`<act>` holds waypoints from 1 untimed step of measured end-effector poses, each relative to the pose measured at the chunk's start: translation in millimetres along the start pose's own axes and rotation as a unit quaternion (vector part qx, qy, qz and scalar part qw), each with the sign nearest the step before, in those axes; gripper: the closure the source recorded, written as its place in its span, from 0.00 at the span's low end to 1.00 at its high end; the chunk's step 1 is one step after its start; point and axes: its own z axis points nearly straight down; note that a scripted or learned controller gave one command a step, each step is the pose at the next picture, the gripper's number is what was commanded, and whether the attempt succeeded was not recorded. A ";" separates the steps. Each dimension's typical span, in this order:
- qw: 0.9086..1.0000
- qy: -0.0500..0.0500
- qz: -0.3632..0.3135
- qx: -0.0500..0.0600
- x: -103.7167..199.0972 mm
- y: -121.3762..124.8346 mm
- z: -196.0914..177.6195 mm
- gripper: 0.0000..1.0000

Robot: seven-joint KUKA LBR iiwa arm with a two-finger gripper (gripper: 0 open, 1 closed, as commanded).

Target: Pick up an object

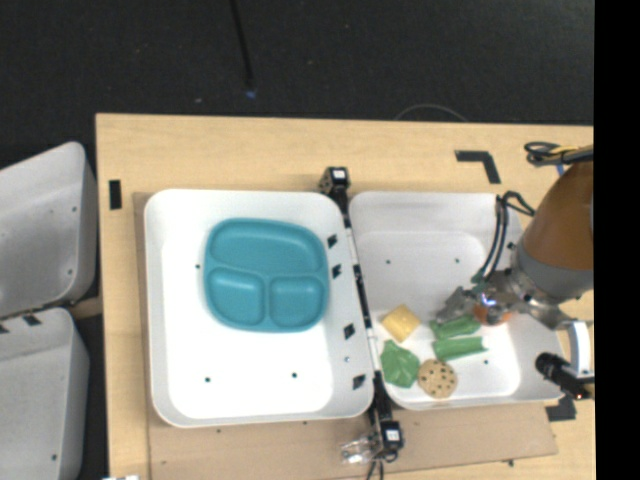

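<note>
Pale wooden tabletop [240, 153] against a dark floor, bearing two shallow white bins side by side. Left white bin [170, 368]: holds a teal three-compartment plastic plate [266, 273]. Right white bin [420, 228]: holds a yellow cheese-like wedge [401, 323], a crumpled green leafy piece [399, 365], a round tan cookie [437, 377] and two green bar-shaped pieces [460, 338] near the front. Gripper [478, 306] low beside the upper green bar; open or closed, cannot tell.
</note>
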 end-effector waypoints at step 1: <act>1.000 -0.001 0.003 -0.004 -1.7 1.8 -14.2 1.00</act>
